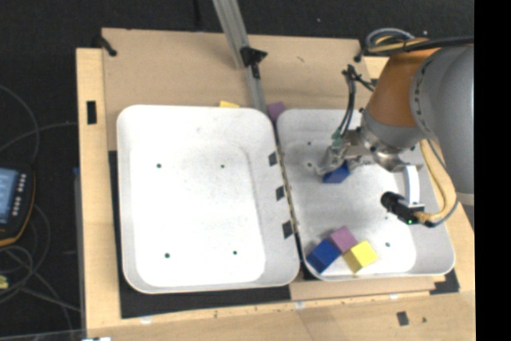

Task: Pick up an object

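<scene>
One arm over right bin (427, 255) | gripper (334, 165) low at bin's middle, fingers closed around blue block (336, 174) | block apparently not lifted; raising remains | three blocks (343, 248) near bin's front edge

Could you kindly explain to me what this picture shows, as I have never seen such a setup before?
One camera looks down at a slant on a bench with two shallow white bins. The grey and orange shape at the right is a robot arm; its gripper is low over the right bin, right at a small blue block. I cannot tell whether it grips that block. Near the front of that bin lie a blue cube, a purple cube and a yellow cube. The left bin sits beside it.
</scene>
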You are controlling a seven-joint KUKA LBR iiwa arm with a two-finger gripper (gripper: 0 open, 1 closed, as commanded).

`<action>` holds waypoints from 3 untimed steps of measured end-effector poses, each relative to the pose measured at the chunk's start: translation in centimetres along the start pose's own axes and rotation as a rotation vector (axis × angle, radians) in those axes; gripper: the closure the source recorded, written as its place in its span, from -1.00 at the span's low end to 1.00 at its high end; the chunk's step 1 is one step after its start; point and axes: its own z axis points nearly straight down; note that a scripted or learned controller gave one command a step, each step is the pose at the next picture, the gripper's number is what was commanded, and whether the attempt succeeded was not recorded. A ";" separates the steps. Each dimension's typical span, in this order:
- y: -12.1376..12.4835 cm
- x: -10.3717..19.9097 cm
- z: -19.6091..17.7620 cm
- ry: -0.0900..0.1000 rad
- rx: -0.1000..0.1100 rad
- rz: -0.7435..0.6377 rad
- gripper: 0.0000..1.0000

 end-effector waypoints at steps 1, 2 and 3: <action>5.5 -2.3 0.7 -0.001 -0.008 0.002 1.00; 7.0 5.1 -9.4 0.003 -0.007 -0.002 1.00; 0.8 8.9 -8.8 0.003 0.005 0.001 1.00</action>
